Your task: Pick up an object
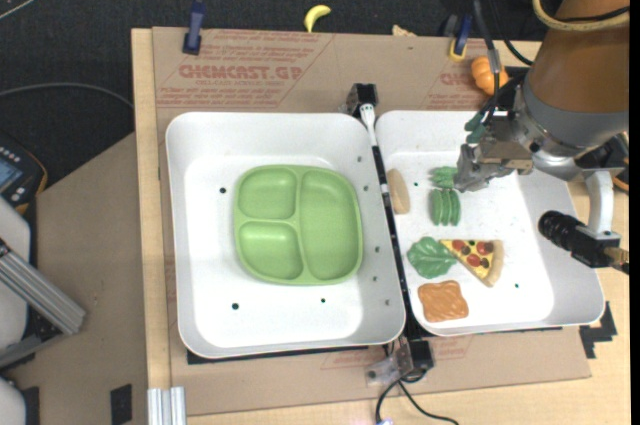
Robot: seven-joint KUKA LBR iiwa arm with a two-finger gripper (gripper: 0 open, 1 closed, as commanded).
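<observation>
My gripper (pixel 470 175) hangs low in the right bin (pixel 530 313), at its upper middle. It sits just right of a small green leafy toy (pixel 443 177) and above a green pea pod toy (pixel 445 207). Lower in the same bin lie a dark green leaf toy (pixel 430 257), a pizza slice (pixel 475 258) and an orange toast piece (pixel 443 300). A tan bread stick (pixel 398 191) rests along the bin's left wall. Nothing is visibly held between the fingers.
The left bin (pixel 200 213) holds a green divided plate (pixel 298 223). Beyond the bins on the cardboard lie a yellow banana toy (pixel 317 16) and an orange object (pixel 484 71). Blue clamps (pixel 193 28) hold the board's far edge.
</observation>
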